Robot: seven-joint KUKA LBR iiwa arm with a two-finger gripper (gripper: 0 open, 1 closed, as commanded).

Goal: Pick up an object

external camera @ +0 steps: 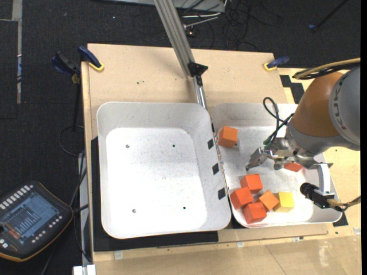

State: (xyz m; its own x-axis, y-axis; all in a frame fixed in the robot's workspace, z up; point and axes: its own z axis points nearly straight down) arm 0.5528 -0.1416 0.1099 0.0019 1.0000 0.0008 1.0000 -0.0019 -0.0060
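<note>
The grey two-finger gripper [256, 158], its grip impossible to judge, hovers in the right white bin [248, 112], a lone orange cube [229, 136] beyond it, four orange blocks [251, 197] and a yellow cube [285, 200] clustered nearer.

Premises present as a robotics laboratory or test cell. Evidence: a plywood surface [172, 67] held by blue-and-yellow clamps [90, 59] at its corners, a slanted aluminium mast [175, 30] rising from its middle, and loose cabling [241, 7] on dark carpet tiles [40, 96]. A handheld teach pendant [28, 219] with a screen lies on the floor at lower left, and a grey-and-orange industrial arm [327, 113] reaches in over the right-hand white bin [246, 113].
</note>
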